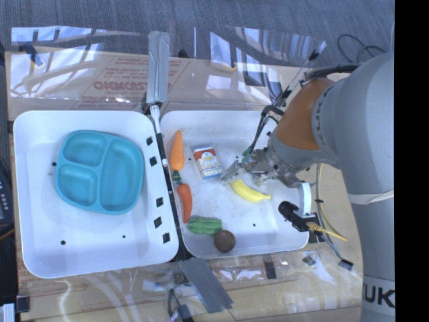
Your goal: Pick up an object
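Observation:
The right bin holds several items. An orange carrot lies along its left wall, with a shorter red-orange carrot below it. A small red and white carton lies near the bin's middle. A yellow banana rests to the right of the carton. A green cucumber and a brown round fruit sit by the front wall. My gripper hangs low over the bin, just above the banana's upper end and right of the carton. Nothing shows in its grasp.
The left bin carries a blue divided plate. A divider with black clips separates the two bins. My grey arm covers the right bin's right side, and cables trail near its front right corner.

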Robot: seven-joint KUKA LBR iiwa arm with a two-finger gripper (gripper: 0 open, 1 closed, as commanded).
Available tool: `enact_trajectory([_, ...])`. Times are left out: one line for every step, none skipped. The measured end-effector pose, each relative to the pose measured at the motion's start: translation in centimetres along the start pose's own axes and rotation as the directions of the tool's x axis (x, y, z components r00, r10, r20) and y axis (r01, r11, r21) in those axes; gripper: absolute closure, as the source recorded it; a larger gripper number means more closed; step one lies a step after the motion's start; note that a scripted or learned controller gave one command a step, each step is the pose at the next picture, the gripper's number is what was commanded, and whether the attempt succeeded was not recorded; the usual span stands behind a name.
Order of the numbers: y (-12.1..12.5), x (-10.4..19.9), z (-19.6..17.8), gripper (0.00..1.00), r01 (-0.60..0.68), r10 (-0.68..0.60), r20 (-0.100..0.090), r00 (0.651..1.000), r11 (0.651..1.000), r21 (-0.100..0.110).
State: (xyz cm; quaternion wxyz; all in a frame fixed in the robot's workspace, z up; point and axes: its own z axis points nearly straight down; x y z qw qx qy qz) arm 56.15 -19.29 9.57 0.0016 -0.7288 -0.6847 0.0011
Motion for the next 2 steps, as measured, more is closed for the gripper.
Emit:
enact_trajectory([0.0,0.1,-1.0,1.00,0.004,-0.004,-0.001,1.000,1.000,0.001])
enact_trajectory([-0.9,9.3,-14.1,1.00,0.082,-0.082,0.000,0.997,0.997,-0.004])
